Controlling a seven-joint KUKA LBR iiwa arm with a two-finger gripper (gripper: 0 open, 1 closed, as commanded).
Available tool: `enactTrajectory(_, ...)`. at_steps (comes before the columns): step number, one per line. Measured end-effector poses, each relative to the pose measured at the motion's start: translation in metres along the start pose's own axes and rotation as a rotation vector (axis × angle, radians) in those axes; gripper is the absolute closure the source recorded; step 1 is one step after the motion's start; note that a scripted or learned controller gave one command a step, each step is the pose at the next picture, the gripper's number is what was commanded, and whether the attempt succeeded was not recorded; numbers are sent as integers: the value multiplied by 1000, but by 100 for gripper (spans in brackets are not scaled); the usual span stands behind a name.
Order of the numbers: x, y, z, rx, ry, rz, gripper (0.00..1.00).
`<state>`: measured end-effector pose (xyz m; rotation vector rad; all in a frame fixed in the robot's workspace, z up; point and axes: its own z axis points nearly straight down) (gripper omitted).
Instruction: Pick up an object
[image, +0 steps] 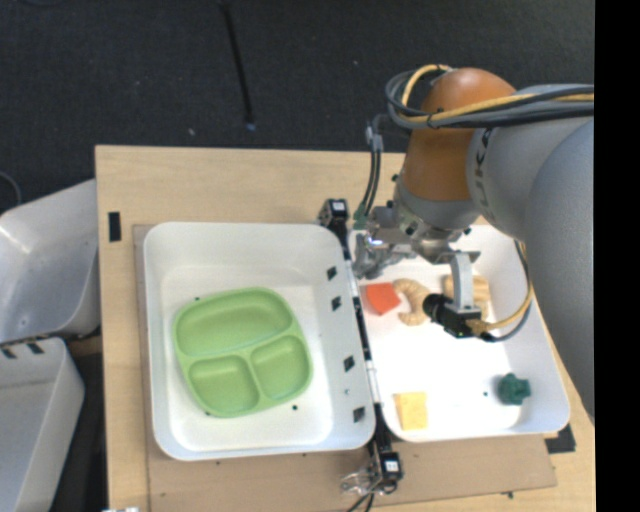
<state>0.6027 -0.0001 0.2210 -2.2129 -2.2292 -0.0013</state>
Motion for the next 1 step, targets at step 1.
enactTrajectory(1, 51, 2, -5, 0, 0, 0, 100)
